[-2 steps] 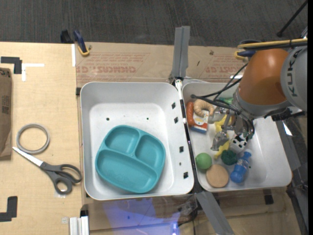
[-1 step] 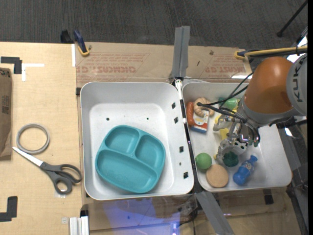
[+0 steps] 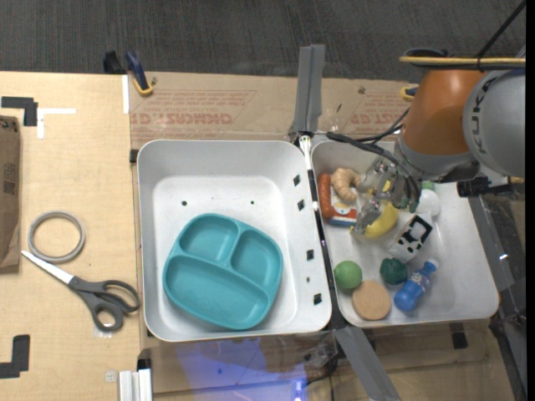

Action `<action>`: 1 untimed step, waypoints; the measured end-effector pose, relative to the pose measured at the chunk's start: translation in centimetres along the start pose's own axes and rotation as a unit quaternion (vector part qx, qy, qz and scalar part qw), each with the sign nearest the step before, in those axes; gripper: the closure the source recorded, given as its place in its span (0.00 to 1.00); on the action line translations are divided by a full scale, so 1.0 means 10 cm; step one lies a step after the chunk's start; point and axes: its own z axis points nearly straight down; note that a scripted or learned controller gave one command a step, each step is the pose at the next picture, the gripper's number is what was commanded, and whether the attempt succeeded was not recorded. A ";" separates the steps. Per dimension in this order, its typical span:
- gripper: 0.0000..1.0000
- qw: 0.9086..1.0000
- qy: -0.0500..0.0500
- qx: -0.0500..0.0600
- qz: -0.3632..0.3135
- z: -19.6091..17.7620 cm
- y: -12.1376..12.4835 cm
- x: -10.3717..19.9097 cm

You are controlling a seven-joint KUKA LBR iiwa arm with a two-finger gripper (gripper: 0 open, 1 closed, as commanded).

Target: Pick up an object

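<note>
My gripper point(image 3: 374, 206) reaches down into the right bin point(image 3: 468, 295) from the upper right, its metal fingers over a yellow banana point(image 3: 383, 221). Nothing is seen held between them. Beside it on the left lie a tan toy figure point(image 3: 343, 183) and a red and white box point(image 3: 336, 212). A white and black block point(image 3: 412, 236) lies to the right of the banana. Further forward are a green ball point(image 3: 349, 274), a dark green object point(image 3: 393, 270), a round tan disc point(image 3: 371, 301) and a small blue bottle point(image 3: 414, 288).
The left bin point(image 3: 159, 182) holds a teal divided plate point(image 3: 223, 270). On the wooden bench to the left lie scissors point(image 3: 88, 291) and a roll of tape point(image 3: 56, 236). A grey post point(image 3: 308, 90) stands between the bins at the back.
</note>
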 end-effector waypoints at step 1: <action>1.00 1.000 -0.002 0.000 -0.001 -0.10 0.01 -0.01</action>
